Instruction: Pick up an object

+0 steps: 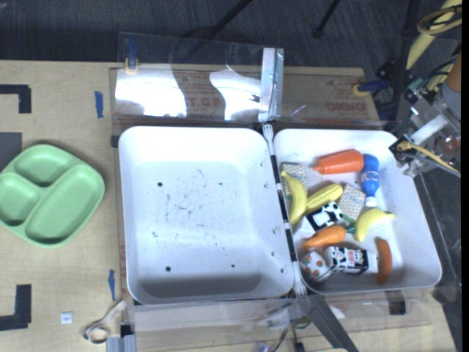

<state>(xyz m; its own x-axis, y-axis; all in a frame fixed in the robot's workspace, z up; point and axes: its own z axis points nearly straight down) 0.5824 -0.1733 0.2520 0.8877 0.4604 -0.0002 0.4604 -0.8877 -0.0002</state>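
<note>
Right now I am hovering my end effector (410, 151) at the right bin's (429, 259) upper right rim, its state unclear to me, while the nearest pick, the orange carrot (338, 162), is lying crosswise just inward to the left of it.

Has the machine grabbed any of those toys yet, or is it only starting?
Only starting, it seems. Nothing looks lifted: the orange plastic carrot, yellow toy bananas and the rest lie in the right white bin. The arm's gripper sits at that bin's right rim, apparently empty. Reaching in and gripping remain.
</note>
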